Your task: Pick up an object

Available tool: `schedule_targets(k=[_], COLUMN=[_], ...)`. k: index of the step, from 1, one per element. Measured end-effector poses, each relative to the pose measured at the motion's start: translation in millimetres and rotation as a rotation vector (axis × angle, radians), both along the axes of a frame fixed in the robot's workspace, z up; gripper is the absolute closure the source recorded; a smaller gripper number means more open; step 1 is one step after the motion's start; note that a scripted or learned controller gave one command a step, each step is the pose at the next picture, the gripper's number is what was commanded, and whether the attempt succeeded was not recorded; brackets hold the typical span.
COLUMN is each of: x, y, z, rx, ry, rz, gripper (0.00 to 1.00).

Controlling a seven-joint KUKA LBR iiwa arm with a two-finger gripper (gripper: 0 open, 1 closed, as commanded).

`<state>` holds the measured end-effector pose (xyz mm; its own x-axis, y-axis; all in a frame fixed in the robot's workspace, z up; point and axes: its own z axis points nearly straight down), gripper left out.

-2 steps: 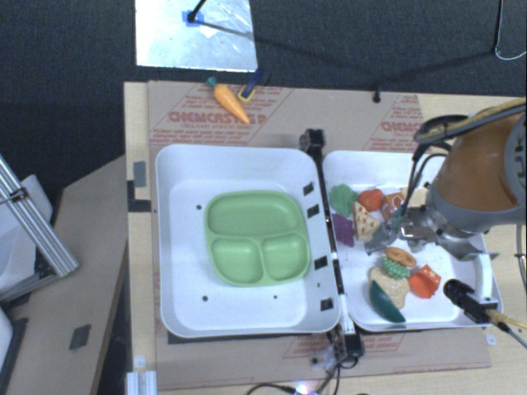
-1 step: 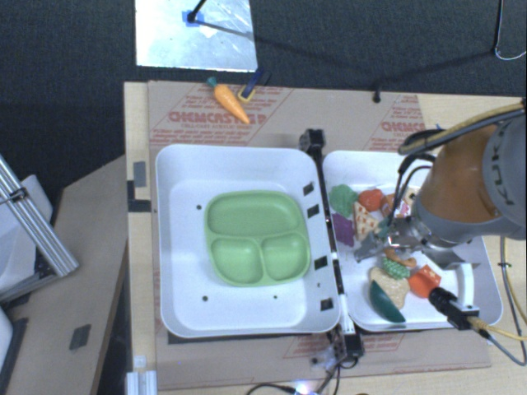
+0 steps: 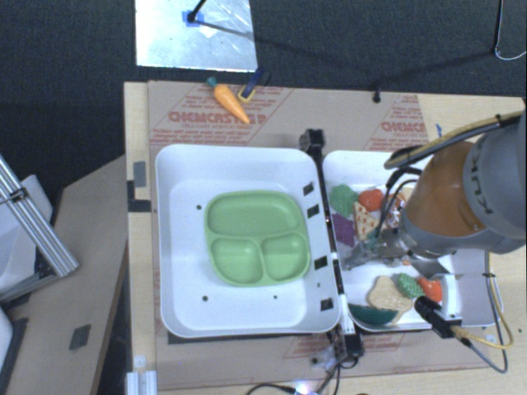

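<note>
Your pincer, state indiscernible, is low at nine o'clock in the right bin; pick unconfirmed.

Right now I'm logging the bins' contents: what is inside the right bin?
The right bin holds toy food: green, red and purple pieces, a cracker-like wedge and a tan slice. The arm covers the rest.

Tray in left bin; carrot behind.
</note>
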<state>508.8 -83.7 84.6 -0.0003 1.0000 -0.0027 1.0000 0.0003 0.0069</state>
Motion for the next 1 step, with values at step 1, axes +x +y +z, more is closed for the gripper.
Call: schedule_targets(k=[1], x=[-1.1], y=[1.2], z=[10.2], rx=[0.002], ry=[0.003], rz=[0.001], gripper=[1.0])
